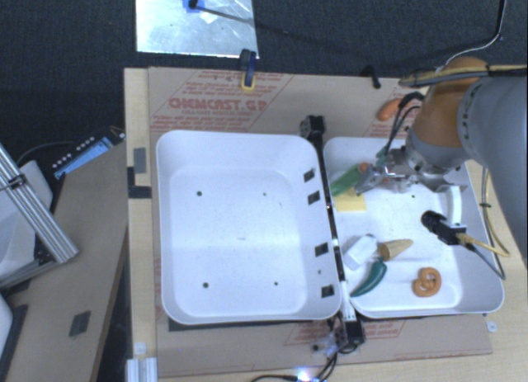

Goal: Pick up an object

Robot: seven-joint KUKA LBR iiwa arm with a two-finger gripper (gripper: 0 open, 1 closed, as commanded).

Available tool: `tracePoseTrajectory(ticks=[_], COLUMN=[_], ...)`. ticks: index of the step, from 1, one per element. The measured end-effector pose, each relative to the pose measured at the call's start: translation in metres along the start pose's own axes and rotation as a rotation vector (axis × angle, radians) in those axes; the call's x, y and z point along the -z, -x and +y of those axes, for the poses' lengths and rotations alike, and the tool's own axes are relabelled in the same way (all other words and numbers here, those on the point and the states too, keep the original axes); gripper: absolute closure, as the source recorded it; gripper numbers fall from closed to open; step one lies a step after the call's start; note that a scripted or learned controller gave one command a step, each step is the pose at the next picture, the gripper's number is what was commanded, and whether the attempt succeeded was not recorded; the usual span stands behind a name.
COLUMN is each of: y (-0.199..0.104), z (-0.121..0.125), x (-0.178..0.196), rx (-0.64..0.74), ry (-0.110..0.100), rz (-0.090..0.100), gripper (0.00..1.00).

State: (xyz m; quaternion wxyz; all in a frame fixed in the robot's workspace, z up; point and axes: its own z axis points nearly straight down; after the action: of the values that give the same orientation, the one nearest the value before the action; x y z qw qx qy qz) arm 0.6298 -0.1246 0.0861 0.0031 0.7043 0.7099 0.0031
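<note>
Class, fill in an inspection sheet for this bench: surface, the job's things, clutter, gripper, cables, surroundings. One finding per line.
Surface: bench bearing left bin and right bin side by side.
Job's things: in the right bin, green vegetable, yellow block, white block, cone, green pepper, pretzel.
Clutter: orange item on the bench behind the right bin; clamp at the bench's far edge.
Gripper: gripper low in the right bin, beside the green vegetable; cannot tell if it holds anything.
Cables: black cable hanging at top right.
Surroundings: dark floor, shiny sheet, metal frame at left.
</note>
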Motion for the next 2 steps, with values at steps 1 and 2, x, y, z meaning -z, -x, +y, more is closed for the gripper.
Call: tracePoseTrajectory(ticks=[1, 2], y=[0.002, -0.077], z=[-0.002, 0.014], x=[0.011, 0.105], rx=[-0.003, 0.004], ry=[-0.002, 0.005], rz=[-0.001, 0.003], gripper=[1.00, 1.00])
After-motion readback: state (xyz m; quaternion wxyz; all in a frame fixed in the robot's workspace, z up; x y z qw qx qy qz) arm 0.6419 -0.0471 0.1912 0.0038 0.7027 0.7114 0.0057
